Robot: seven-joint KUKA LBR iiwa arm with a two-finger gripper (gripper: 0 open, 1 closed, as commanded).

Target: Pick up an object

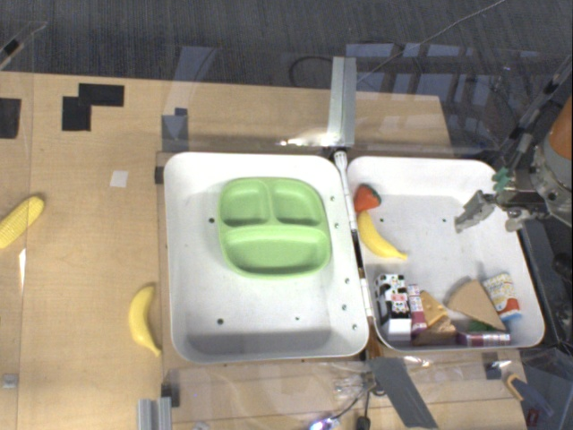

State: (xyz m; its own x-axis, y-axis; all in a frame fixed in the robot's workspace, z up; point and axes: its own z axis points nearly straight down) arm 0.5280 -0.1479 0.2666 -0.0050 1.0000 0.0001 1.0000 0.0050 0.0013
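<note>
Clutter [448, 316] packs my right bin's [430, 179] front edge: 1 carton, wedges, small pkgs. 1 banana [378, 239] + 1 strawberry by divider wall. Bin centre open. Gripper [488, 208] near right rim, fingers spread, grasping nothing. Left bin [192, 325]: 1 green tray [273, 225].

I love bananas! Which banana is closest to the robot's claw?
The banana inside the right bin, beside the red-orange toy, is nearest the gripper. The other banana lies outside on the bench.
</note>
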